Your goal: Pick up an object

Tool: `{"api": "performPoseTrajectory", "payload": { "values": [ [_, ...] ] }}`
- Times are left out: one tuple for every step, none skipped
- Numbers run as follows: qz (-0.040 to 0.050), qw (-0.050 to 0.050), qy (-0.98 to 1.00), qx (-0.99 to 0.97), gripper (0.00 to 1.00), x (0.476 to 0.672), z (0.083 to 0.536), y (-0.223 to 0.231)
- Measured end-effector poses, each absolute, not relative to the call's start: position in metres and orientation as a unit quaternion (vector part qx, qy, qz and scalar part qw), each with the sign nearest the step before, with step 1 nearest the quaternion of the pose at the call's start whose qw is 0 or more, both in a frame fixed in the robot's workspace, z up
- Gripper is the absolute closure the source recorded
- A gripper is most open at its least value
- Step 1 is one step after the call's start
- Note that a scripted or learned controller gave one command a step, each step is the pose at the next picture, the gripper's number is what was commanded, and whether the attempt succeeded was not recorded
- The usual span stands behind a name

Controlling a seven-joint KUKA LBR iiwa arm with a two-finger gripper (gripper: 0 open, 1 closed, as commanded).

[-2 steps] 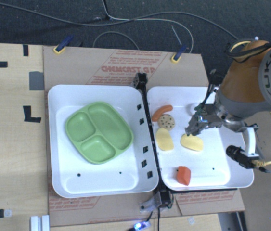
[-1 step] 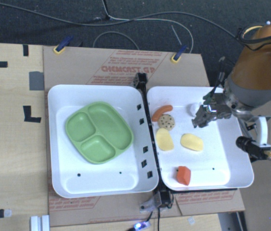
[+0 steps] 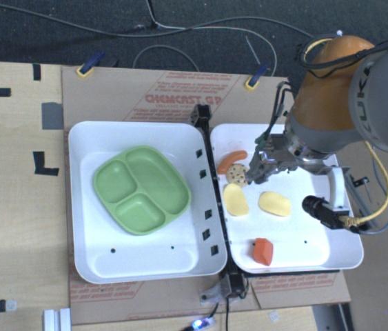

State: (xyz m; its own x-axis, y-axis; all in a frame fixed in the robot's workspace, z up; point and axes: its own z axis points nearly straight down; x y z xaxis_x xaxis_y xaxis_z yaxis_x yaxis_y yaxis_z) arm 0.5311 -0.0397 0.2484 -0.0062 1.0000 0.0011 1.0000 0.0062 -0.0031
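While its grip state cannot be told, the claw (image 3: 257,173) hangs over the right white bin (image 3: 318,254), and should descend squarely onto the speckled round cookie (image 3: 235,175) just beside it.

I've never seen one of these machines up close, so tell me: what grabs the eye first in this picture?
The bulky grey arm with its orange band reaches in from the right, its gripper low over the right bin, just beside a speckled cookie. In the left bin lies a bright green divided plate. Small toy foods dot the right bin: an orange sausage, two pale yellow pieces and a red-orange chunk.
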Motion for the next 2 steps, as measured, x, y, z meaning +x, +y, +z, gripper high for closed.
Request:
{"api": "performPoseTrajectory", "payload": {
  "values": [
    [0.0011, 0.002, -0.709, -0.705, 1.0, 0.535, 0.232, 0.011],
    [0.0002, 0.001, -0.71, -0.705, 1.0, 0.541, 0.238, 0.06]
  ]
}}
